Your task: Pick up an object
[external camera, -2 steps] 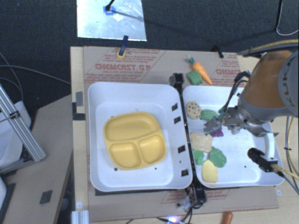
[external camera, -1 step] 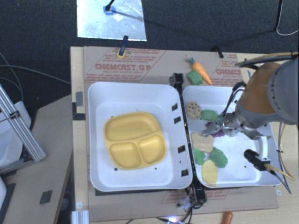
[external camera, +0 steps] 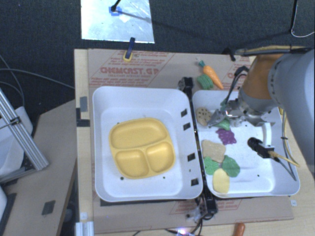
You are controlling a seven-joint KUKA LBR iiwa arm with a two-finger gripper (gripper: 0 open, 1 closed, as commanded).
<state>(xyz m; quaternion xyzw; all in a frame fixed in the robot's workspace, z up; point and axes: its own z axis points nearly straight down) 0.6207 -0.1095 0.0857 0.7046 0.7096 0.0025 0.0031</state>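
Hovering low in the right bin, the end effector sat over toy grapes, its grip impossible to judge; a straight, centred descent seemed wisest.

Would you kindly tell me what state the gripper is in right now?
Gripper: low in the right bin, above the purple grapes; open or shut cannot be told.

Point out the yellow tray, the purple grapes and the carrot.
Yellow tray (external camera: pixel 141 133), camera view, floor of its large top compartment.
Purple grapes (external camera: pixel 227 136), camera view, middle of the bunch.
Carrot (external camera: pixel 211 73), camera view, orange body.
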